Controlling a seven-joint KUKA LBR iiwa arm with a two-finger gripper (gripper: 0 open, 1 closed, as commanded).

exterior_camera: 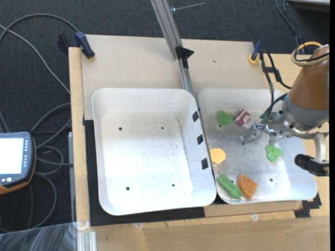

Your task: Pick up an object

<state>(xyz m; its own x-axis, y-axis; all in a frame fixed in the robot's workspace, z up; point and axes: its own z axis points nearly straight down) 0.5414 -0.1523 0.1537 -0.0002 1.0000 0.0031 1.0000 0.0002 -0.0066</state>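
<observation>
Six small things lie in the right bin (293, 195), where the tool (253, 133) hovers, grip unclear.

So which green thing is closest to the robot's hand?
The green piece just below the end effector, near the right bin's right side. The other greens sit farther off: one toward the bin's top, one at its bottom edge.

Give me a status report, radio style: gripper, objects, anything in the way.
Gripper low in right bin, beside red-and-white packet; nothing seen held. Green pieces, yellow piece, orange waffle loose around it. Path clear.
</observation>
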